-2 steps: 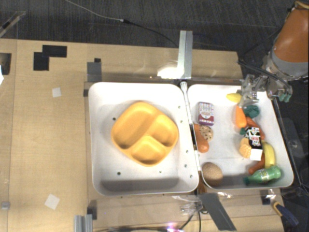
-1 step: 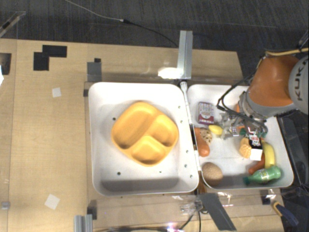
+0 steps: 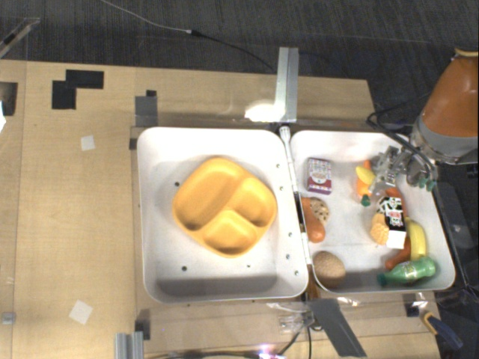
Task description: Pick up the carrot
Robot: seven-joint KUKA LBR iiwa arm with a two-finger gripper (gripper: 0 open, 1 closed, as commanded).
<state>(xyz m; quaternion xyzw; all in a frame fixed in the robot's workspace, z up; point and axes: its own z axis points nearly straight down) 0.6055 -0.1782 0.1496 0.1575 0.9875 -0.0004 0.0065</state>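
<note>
Camera view: finds the gripper low over the back of the right bin, hanging just beside a small orange piece with a green end. Takes that piece, at this blur, for the carrot, though an orange stub under the banana near the front corner could be it instead. Cannot tell whether the jaws are released or clenched; sees nothing between them either way. Puts the likely carrot flat on the bin floor, between the small red-and-white box and the gripper, close to it but perhaps not touching. Judges the approach nearly made, with the grasp and the lift both left to do. Leaves the yellow tray in the left bin out of the matter.
</note>
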